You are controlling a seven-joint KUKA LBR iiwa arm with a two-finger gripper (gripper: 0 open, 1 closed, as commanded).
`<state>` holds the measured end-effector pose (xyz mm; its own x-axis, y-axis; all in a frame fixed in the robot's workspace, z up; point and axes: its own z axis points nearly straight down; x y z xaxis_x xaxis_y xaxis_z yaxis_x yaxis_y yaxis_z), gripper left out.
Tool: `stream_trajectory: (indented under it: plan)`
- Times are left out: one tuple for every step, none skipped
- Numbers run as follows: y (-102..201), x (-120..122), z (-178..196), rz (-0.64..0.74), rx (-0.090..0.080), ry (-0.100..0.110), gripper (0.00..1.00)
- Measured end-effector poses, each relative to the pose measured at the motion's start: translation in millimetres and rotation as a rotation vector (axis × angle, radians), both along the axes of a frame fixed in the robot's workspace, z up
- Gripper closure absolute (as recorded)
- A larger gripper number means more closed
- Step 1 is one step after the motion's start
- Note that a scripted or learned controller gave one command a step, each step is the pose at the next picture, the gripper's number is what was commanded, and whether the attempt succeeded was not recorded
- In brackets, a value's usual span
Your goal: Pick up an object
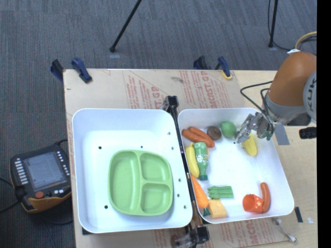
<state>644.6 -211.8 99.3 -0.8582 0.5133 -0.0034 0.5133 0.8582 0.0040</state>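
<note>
My gripper (pixel 249 132) sits low over the far right part of the right bin (pixel 286 182), fingers spread a bit and angled down-left. Whether it's clamping anything, I can't tell: a small yellow toy, probably a lemon or short banana (pixel 251 147), lies right at my fingertips, touching or nearly so, but I don't see it clearly between them.

That yellow piece looks like the target. My guess is it's light hollow plastic, stiff, smooth and a little slippery, not fragile. Rounded, so it may roll or squirt out if pinched off-centre; best taken across its narrow middle, fingers straddling the short axis.

Just left of me is a green round fruit (pixel 228 128), then a brown round piece (pixel 214 133), then two orange sausage or carrot shapes (pixel 196 134). Further left and nearer the camera: a yellow corn or banana (pixel 192 160) beside a green bottle (pixel 201 160) against the bin's left wall. Below those, an orange carrot (pixel 199 190), a green flat piece (pixel 221 192), a yellow-orange wedge (pixel 217 209). Below me near the front right corner, a red pepper (pixel 253 203) touching a red sausage (pixel 265 195).

Well to my left, the left bin (pixel 88 123) holds a green divided plate (pixel 140 182). Beyond that, off the bench, a teach pendant (pixel 39 175).
</note>
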Motion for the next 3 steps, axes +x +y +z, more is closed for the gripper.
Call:
stream_trajectory:
  plan:
    - [72.7, -30.7, 128.5, -0.096, -0.001, -0.002, 1.0]
    - [145.0, -83.5, 143.2, 0.188, -0.001, 0.003, 1.0]
    - [144.7, -82.6, 153.3, 0.183, -0.001, 0.001, 1.0]
